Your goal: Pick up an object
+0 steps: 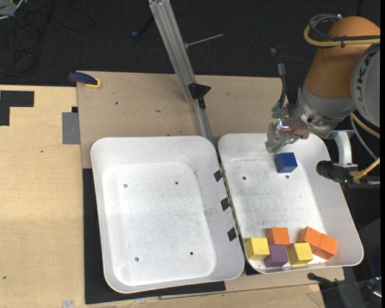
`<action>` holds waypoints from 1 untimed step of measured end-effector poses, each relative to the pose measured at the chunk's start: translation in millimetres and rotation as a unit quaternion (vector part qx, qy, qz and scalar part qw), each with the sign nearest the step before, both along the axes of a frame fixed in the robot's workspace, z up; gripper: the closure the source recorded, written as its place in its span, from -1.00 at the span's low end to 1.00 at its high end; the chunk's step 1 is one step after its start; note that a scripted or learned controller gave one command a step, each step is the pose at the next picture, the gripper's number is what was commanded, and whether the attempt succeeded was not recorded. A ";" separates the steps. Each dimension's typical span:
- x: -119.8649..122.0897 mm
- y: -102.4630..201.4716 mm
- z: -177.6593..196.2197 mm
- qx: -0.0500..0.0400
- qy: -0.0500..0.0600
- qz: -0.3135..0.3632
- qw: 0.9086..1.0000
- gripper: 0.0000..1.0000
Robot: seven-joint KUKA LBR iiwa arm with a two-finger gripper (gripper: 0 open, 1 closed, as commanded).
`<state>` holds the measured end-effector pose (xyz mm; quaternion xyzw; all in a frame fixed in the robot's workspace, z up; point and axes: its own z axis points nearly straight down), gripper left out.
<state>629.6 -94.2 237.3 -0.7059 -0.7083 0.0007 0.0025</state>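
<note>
A blue cube point(285, 163) lies in the far part of the right bin point(346, 217). The gripper point(279, 147) hangs right above it, at the cube's upper left corner, and looks to touch or nearly touch its top. Whether the cube is held is not visible from this angle. At the near edge of the same bin sits a cluster of blocks: a yellow cube point(257, 246), an orange cube point(278, 235), a purple cube point(277, 256), a second yellow cube point(301, 253) and a larger orange block point(319, 242).
The left bin point(109, 172) stands beside the right one, with black clips point(224, 204) along the shared rim. A slanted aluminium rail point(179, 56) rises behind the bins. A blue and yellow clamp point(83, 78) sits at the bench's far left corner.
</note>
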 end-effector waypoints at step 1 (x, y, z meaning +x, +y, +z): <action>2.8 52.2 8.2 0.000 -0.001 0.000 1.000 1.00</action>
